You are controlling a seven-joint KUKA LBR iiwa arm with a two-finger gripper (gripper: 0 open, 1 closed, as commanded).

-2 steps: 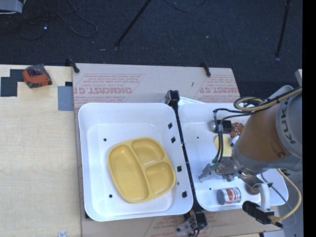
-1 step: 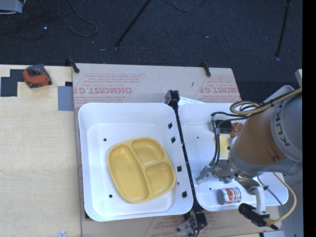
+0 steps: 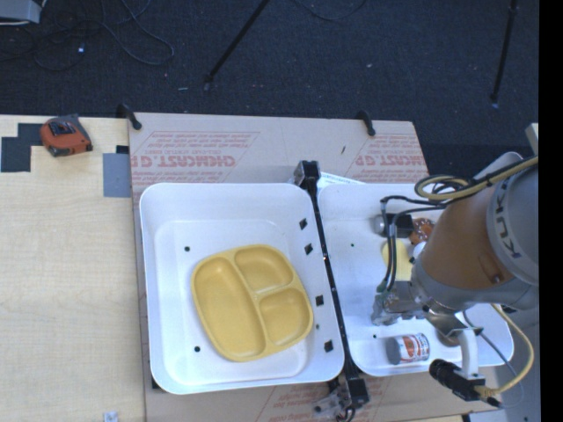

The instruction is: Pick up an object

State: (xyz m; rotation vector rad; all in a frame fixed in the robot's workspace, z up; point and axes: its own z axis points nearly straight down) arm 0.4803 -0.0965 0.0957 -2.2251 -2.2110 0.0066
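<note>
One can (image 3: 408,348), one yellow tray (image 3: 252,301), two bins (image 3: 167,236).

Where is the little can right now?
The little can lies on its side in the right bin, near its front edge, just below the arm.

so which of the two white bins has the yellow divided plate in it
The left bin holds the yellow divided plate; the right bin instead holds a small can, with the arm over it.

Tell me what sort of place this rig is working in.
Probably a robotics lab test bench, not a kitchen: two white bins sit on cardboard on a wooden bench, cables trail over dark carpet, and a tape measure lies nearby.
</note>
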